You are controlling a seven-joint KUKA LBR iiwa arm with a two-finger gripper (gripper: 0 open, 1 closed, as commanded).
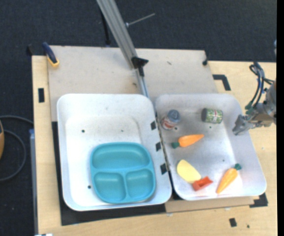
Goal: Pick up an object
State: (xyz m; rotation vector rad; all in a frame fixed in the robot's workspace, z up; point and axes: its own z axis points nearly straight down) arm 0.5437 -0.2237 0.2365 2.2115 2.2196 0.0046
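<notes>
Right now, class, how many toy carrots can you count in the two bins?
2, both in the right bin. One carrot lies near the middle, below the small cans. The other carrot lies near the front right corner, beside a red piece.

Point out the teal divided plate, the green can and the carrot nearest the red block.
teal divided plate (123, 178): camera view, on the ridge between its compartments.
green can (212, 115): camera view, on its side wall.
carrot (227, 180) by the red block (202, 183): camera view, on its orange body.

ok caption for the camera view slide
Gripper at the right bin's edge; two carrots inside, teal tray in the left bin.
</notes>
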